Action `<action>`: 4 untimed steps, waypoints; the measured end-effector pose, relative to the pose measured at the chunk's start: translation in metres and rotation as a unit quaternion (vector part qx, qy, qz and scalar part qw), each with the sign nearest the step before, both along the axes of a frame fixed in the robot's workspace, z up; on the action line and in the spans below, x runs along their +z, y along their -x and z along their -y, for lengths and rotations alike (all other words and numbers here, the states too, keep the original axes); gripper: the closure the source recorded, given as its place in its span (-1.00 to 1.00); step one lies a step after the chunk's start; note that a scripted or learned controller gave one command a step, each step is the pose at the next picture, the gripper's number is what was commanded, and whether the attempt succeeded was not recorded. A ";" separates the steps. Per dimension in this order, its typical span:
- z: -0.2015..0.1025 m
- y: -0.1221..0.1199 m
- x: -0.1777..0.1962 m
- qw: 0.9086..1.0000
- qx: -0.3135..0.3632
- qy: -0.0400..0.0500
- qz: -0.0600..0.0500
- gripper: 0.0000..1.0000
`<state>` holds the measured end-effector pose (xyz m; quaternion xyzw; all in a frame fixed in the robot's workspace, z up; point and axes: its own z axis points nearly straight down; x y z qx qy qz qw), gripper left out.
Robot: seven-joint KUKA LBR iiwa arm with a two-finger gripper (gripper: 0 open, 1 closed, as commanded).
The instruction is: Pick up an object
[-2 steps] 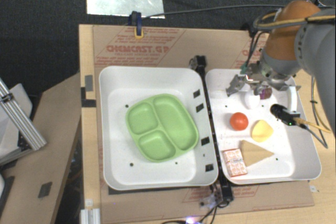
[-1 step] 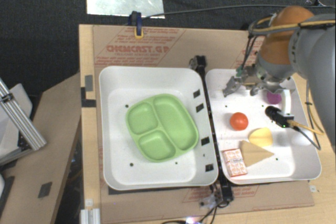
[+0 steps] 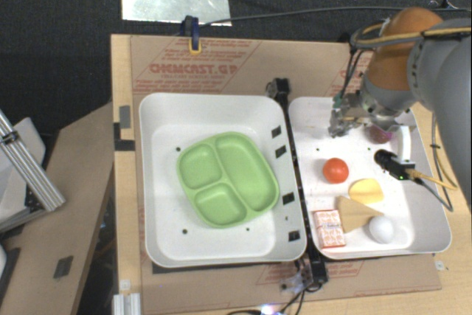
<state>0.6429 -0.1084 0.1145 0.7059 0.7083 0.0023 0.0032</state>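
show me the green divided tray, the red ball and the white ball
green divided tray [image 3: 254, 177], camera view, floor of its long right compartment
red ball [image 3: 335, 170], camera view, middle of its top
white ball [image 3: 381, 229], camera view, middle of its top

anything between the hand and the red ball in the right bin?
No. In the camera view the hand hangs above the red ball, and the stretch between them is bare white floor of the right bin.

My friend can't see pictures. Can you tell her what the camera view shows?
A grey robot arm's pincer hangs over the right white bin, which holds a red ball, a white ball, a yellow piece and a small red box. The left bin holds a green divided plate.
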 end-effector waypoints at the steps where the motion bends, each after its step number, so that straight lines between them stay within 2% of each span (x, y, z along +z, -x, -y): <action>1: 0.000 -0.011 0.061 1.000 0.001 0.000 0.001 1.00; 3: 0.001 -0.014 0.155 1.000 0.001 0.000 0.000 1.00; 4: -0.060 -0.019 0.140 1.000 0.003 -0.002 -0.003 1.00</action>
